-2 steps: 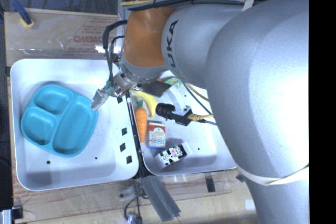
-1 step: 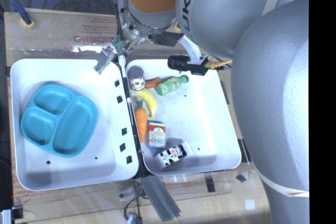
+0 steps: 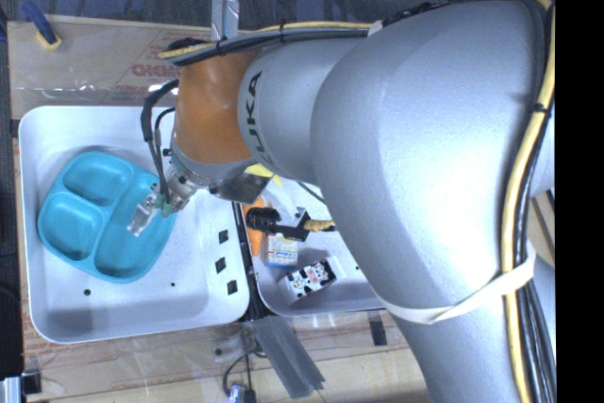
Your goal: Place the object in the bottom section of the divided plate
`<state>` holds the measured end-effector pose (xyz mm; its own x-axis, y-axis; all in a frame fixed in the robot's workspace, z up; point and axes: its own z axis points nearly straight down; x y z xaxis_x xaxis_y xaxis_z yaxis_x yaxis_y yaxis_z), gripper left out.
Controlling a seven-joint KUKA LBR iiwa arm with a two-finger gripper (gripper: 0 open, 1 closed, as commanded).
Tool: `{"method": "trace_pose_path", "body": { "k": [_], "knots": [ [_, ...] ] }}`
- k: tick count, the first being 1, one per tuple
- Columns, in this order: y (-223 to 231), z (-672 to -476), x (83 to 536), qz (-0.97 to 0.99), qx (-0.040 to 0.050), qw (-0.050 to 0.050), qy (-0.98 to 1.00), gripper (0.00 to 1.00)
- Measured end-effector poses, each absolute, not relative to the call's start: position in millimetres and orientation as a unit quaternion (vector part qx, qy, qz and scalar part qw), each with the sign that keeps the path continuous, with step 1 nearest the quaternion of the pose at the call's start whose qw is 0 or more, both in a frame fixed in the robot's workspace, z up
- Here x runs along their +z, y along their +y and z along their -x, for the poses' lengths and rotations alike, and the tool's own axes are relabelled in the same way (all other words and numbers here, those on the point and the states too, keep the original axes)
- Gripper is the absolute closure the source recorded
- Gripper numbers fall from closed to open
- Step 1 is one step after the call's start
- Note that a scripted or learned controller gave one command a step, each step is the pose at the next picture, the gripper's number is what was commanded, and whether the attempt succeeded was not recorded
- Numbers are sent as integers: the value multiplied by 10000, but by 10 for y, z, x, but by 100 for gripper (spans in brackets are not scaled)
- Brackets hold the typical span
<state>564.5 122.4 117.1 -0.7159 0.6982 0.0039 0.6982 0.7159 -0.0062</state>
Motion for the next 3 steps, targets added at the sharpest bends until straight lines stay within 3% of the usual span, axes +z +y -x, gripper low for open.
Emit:
{"method": "trace_pose_path", "body": {
  "k": [1,2,3],
  "knots": [
    [1196,-5597,949,3355,-36,-17,-9420,0],
    [2154,-6157,1376,5184,15,14,-8551,0],
    [1974,-5277,895,5053,24,19,-8629,0]
  ]
}}
